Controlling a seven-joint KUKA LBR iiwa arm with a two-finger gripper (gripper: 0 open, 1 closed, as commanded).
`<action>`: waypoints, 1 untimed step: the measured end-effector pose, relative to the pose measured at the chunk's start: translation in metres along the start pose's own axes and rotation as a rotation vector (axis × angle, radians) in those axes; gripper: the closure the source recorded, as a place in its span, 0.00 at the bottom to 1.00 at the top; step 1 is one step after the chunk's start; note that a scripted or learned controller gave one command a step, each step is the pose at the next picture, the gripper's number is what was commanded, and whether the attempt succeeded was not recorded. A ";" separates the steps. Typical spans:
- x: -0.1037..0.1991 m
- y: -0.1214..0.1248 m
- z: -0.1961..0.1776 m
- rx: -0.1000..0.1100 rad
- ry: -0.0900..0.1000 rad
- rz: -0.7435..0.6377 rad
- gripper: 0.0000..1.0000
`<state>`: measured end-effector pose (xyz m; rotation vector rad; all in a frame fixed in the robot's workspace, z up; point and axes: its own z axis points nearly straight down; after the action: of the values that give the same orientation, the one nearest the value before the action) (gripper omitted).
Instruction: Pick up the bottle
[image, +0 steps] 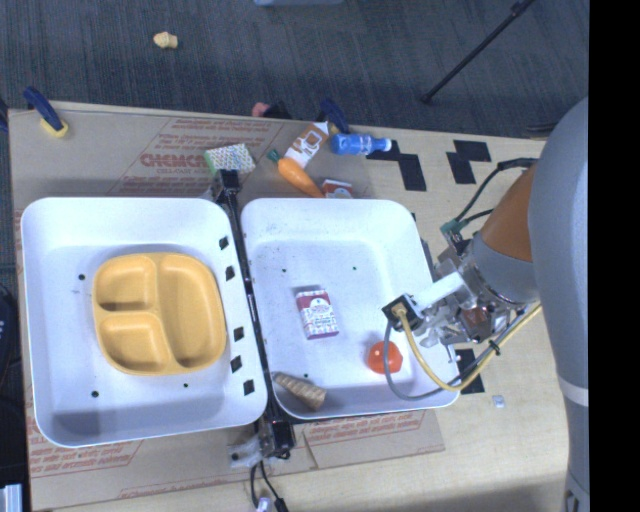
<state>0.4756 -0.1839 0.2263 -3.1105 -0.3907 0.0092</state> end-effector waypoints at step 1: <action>0.005 -0.018 -0.001 0.001 0.000 0.041 1.00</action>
<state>0.4759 -0.1652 0.2271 -3.1169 -0.3273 0.0102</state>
